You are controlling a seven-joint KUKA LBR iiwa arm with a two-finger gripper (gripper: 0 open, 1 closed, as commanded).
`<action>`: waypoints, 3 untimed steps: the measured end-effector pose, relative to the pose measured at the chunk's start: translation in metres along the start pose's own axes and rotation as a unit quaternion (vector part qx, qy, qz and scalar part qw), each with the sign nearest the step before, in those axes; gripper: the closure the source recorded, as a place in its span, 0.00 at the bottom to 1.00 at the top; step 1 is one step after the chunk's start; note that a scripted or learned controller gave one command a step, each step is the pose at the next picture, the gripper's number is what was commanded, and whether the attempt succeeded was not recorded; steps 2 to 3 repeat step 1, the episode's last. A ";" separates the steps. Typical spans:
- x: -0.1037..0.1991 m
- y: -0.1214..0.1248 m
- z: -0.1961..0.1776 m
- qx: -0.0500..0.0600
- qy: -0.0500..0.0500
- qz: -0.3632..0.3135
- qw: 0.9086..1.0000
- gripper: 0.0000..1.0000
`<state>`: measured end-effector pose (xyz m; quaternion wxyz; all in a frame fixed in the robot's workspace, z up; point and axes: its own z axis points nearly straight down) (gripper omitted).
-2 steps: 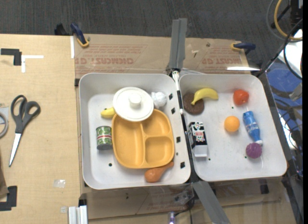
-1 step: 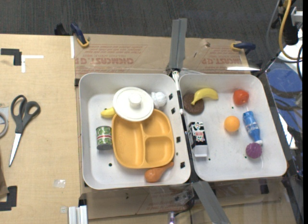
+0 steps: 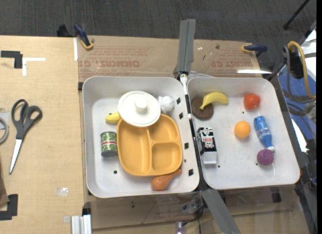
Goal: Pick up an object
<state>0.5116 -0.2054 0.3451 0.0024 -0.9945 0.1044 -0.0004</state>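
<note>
— What lay on the bench [image 3: 40, 177]?
— Two white bins. Nearest, an orange carrot [image 3: 162, 181], then the yellow tray [image 3: 150, 150], green can [image 3: 108, 143] and white lid [image 3: 139, 108] in the left bin [image 3: 90, 177].
— And the right bin [image 3: 282, 175]?
— Purple ball [image 3: 265, 157], blue bottle [image 3: 262, 130], orange [image 3: 242, 129], banana [image 3: 215, 98] farthest

Left bin [image 3: 90, 142] crowded by orange tray [image 3: 149, 147] and white lid [image 3: 139, 108]; right bin [image 3: 282, 175] items stand well apart, centre floor open.
</note>
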 end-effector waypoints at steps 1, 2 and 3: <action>0.002 -0.003 -0.009 0.003 0.001 -0.001 1.000 1.00; 0.002 -0.003 -0.009 0.003 0.001 -0.001 1.000 1.00; 0.002 -0.003 -0.009 0.003 0.001 -0.001 1.000 1.00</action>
